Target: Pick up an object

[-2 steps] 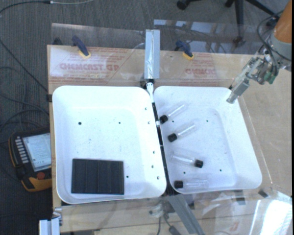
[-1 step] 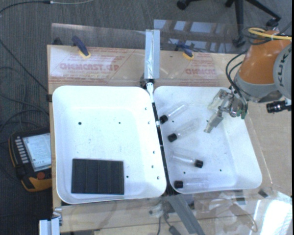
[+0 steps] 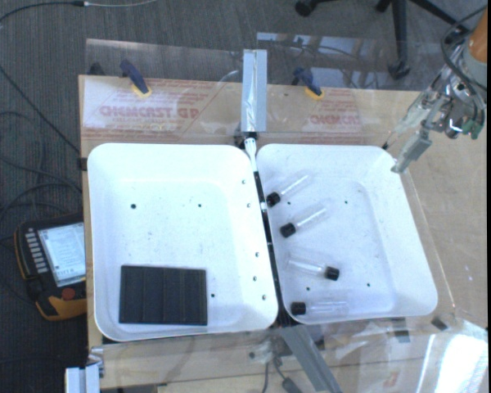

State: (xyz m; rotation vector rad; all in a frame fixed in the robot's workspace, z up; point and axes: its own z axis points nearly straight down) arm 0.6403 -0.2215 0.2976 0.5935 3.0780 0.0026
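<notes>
approach step, i judge: pincer point(image 3: 403, 160) hangs at the upper right of the frame, just past the right bin's point(image 3: 409, 244) corner; i cannot tell its state. 4 capped tubes lie in that bin. next i'd swing left and down over the nearest tube point(image 3: 285, 190).

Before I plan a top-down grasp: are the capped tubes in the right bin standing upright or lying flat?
Lying flat. All four tubes show their full clear length beside their black caps on the right bin floor.
</notes>
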